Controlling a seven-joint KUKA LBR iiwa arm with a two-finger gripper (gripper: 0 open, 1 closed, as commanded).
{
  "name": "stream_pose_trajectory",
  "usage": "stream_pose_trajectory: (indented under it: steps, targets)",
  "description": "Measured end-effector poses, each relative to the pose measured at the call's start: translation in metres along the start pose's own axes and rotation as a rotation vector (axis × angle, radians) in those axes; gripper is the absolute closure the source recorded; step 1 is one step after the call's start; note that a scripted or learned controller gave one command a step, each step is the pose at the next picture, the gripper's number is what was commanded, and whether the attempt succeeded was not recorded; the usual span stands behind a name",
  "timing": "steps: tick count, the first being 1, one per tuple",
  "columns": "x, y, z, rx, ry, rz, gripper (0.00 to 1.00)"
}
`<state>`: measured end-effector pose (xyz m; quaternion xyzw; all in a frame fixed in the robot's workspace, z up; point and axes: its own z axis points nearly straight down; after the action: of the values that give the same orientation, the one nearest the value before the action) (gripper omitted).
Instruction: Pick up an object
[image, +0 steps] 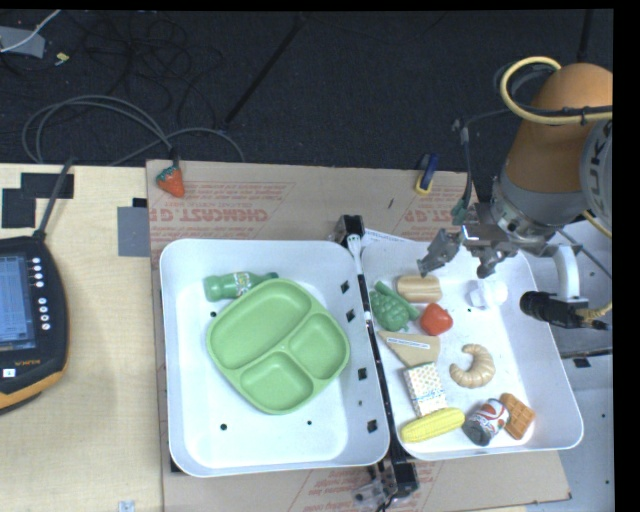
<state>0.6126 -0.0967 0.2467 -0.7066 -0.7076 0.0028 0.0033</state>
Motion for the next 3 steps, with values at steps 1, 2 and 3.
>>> stream_pose_trajectory:
  steps: [1, 2, 3]
  targets:
    - [0.0, 0.0, -0.006, 0.007, 0.001, -0.001, 1.0]
    - [0.022, -0.05, -0.052, -0.001, 0.001, -0.001, 1.0]
    - [0.108, -0.079, -0.162, -0.012, 0.001, -0.009, 1.0]
